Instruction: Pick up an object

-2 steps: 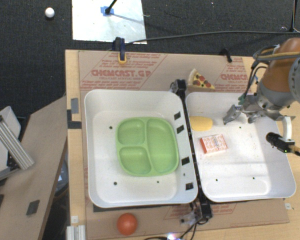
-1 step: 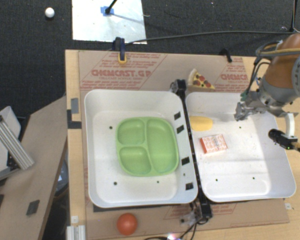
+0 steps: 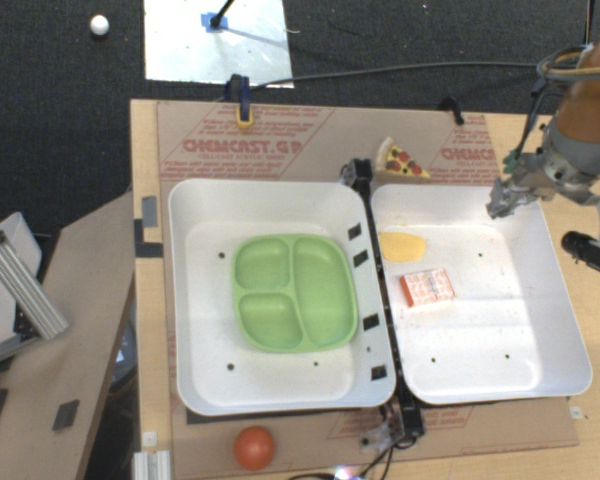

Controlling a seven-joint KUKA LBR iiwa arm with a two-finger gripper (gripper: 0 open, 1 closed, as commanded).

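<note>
The gripper (image 3: 502, 204) hangs over the far right corner of the right bin (image 3: 555, 268); whether it is wide or narrow cannot be told, and nothing is visible in its grasp. Two candidate objects lie near the bin's left edge: a yellow piece (image 3: 402, 246) toward the far side and a red-and-white packet (image 3: 426, 288) just nearer the front. Both lie leftward and frontward of the gripper. The packet's long axis runs roughly left-right.

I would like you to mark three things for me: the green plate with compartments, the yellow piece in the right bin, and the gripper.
green plate (image 3: 295, 291), camera view, on the ridge where its compartments meet.
yellow piece (image 3: 402, 246), camera view, its middle.
gripper (image 3: 502, 203), camera view, at its tip above the right bin's far edge.
</note>
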